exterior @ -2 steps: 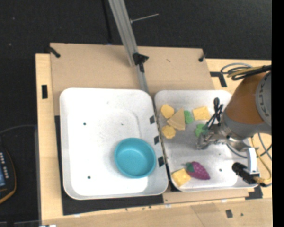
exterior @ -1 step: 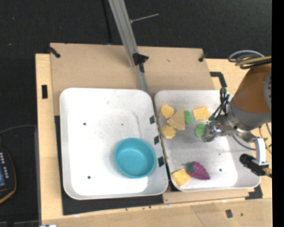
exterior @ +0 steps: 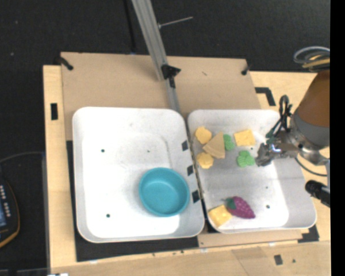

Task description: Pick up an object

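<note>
Where the arm (exterior: 313, 111) reaches in over the right bin (exterior: 276, 209), the gripper (exterior: 263, 154) is seen just beside a green block (exterior: 245, 159), which lies at its left; whether contact is made cannot be told, and how far the gripper is open cannot be told either, since nothing is seen between its tips. A little beyond the block, further left, a second green piece (exterior: 228, 142), a yellow square (exterior: 245, 137) and a tan wedge (exterior: 215, 146) are clustered, with two yellow lumps (exterior: 203, 134) (exterior: 205, 160) at the bin's left wall. Below the gripper, a purple bunch of grapes (exterior: 240, 207) and a yellow block (exterior: 220, 215) are found touching. Well apart, in the left bin (exterior: 103, 131), a blue bowl (exterior: 163, 191) is set. Both bins are borne by the worktop (exterior: 132, 76).
</note>
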`<state>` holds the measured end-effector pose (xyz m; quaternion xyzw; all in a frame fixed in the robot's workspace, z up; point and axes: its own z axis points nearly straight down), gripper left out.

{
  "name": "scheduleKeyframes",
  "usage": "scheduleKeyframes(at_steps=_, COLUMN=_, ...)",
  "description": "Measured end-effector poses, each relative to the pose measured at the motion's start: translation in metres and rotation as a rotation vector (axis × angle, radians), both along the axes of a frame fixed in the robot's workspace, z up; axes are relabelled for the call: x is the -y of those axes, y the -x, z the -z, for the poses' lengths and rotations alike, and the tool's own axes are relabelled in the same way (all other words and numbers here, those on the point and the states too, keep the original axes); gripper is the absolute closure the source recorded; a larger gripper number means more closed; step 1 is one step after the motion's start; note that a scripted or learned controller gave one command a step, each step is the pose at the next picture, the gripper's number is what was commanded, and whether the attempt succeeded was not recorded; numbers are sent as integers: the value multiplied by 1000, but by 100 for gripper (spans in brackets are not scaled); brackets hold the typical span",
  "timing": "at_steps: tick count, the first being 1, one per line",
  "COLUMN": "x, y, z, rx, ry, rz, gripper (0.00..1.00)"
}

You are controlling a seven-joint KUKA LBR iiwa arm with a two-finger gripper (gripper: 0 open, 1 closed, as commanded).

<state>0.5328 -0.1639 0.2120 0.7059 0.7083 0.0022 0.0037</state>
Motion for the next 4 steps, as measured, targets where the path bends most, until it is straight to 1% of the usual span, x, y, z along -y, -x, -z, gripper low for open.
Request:
scheduleKeyframes(at_steps=1, x=1, y=-2, z=-52, rx=-3, ry=1, rz=0, gripper=100)
scheduleKeyframes(at_steps=2, x=-37, y=-23, z=-57, rx=-7, ry=-2, rz=0, gripper=100)
scheduleKeyframes(at_steps=3, x=-79, y=-45, z=-42, rx=-6, ry=-1, rz=1, gripper=100)
scheduleKeyframes(at_steps=4, x=-135, y=-63, z=-39, rx=-6, ry=-2, rz=-3, gripper=100)
